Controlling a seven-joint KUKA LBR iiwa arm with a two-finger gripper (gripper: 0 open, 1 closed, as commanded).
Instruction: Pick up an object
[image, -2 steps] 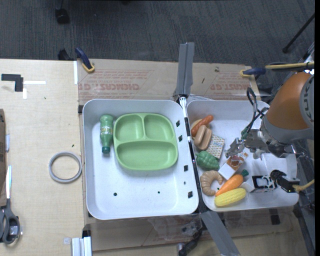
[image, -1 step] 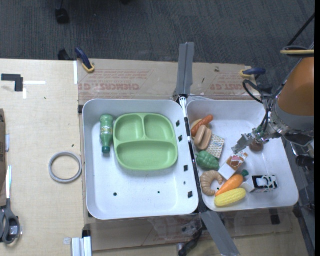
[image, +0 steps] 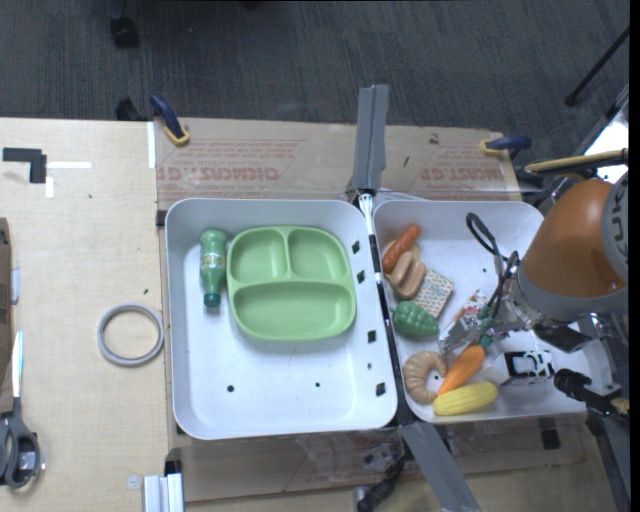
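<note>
The right bin (image: 520, 215) holds several toy foods: a hot dog (image: 404, 262) with an orange sausage (image: 401, 243), a speckled cracker (image: 433, 292), a green vegetable piece (image: 414, 320), a tan bagel (image: 424, 375), an orange carrot (image: 462, 368) and a yellow corn cob (image: 466, 399). My gripper (image: 478, 325) is low in this bin, right above the carrot's upper end and just right of the cracker. The orange-banded wrist (image: 580, 250) hides the bin's right part.
The left bin (image: 290, 400) carries a green divided plate (image: 292, 282) and a green bottle (image: 212, 265) beside it. On the bench to the left lie a tape ring (image: 131, 333) and scissors (image: 18, 440). A grey bar (image: 370, 135) stands behind the bins.
</note>
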